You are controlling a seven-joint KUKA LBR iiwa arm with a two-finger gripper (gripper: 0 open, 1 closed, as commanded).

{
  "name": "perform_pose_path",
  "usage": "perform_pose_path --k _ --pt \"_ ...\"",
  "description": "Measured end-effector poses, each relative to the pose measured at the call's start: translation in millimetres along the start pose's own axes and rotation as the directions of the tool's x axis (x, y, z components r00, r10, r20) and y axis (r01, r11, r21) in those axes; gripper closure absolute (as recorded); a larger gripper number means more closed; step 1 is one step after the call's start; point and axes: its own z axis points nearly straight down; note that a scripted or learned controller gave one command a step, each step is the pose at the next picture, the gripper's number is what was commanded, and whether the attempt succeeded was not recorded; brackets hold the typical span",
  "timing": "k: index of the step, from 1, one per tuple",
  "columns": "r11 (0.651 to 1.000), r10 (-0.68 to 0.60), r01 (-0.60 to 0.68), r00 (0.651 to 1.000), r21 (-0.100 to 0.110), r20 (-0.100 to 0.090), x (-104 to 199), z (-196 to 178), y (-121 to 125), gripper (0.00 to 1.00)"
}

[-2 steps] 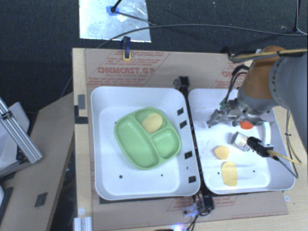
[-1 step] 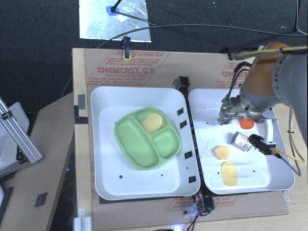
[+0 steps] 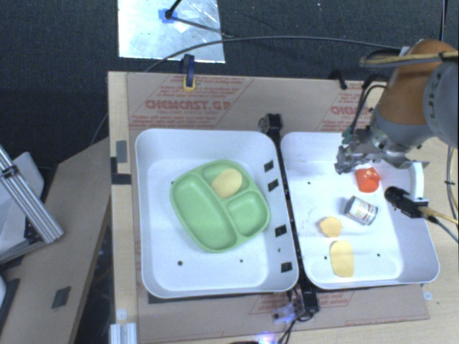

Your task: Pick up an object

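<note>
The small tin can (image 3: 361,211) lies on its side in the right bin (image 3: 315,165), and I give all the places from this can.

The gripper (image 3: 349,160) is above the far part of the same bin, beyond the can and a little to its left. The grey arm with the orange band comes to it from the right. Whether the gripper is wide or narrow I cannot tell, because the wrist covers it from this angle.

The orange object (image 3: 368,179) lies just beyond the can, between the can and the gripper. It is just beside the gripper, on the gripper's right, and I cannot tell if they touch.

A small round yellow piece (image 3: 330,226) lies near the can, on its left and a little closer to the camera. A longer yellow piece (image 3: 343,258) lies further toward the camera from the can, just beside the round one.

Well to the left of the can, in the left bin (image 3: 165,165), there is a green divided plate (image 3: 209,226). A yellow lump (image 3: 227,183) rests in the farther of its two small compartments.
</note>
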Motion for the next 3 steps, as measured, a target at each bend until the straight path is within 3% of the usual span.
perform_pose_path --k 1,2,3 --pt "1.0 -0.001 0.001 1.0 0.0 0.0 0.0 -53.9 1.8 1.0" --pt "1.0 -0.001 0.001 1.0 0.003 -0.001 0.1 -53.4 2.6 1.0" --pt "1.0 -0.005 0.005 1.0 0.005 -0.002 53.6 -44.5 0.5 1.0"
